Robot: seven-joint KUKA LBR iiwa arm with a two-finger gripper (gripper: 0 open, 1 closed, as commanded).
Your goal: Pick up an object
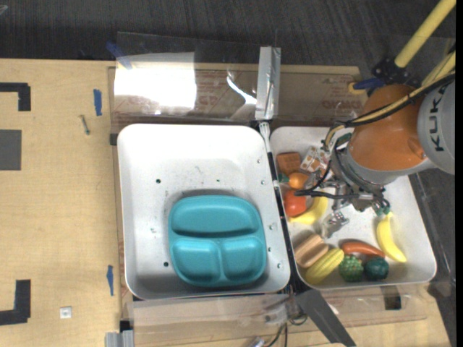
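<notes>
1. Toy food (340, 248) heaped in the right-hand bin (419, 223), right of centre in the frame, mostly along that bin's left and lower parts.
2. Within the heap: a red tomato (295, 204) at the left wall, an orange piece (298, 181) just above it, a brown block (287, 160) higher still, near the bin's upper left corner.
3. Lower down: a tan bread-like piece (309, 249) touching a yellow corn cob (325, 263), then a green bumpy piece (351, 267) and a dark green round one (376, 268) along the lower wall.
4. A red-orange long piece (362, 249) lying just above those two green ones; a yellow banana (389, 237) curving down the right part of the bin; another yellow piece (316, 212) just right of the tomato.
5. Gripper (340, 212) low over the middle of that bin, among the food, under the orange wrist band (387, 132) of the arm coming from the right edge.
6. Cannot tell whether spread or closed; nothing seen pinched.
7. Left-hand bin (145, 157) beside it, touching along the centre divide, holding a teal divided plate (215, 238) in its lower half.
8. Tan bench (51, 230) filling the left of the frame, with black corner marks (18, 96) and blue tape bits (97, 101).
9. Clear plastic sheet (188, 85) with glare lying above the bins, upper centre.
10. Yellow pole (427, 24) slanting in the upper right corner.
</notes>
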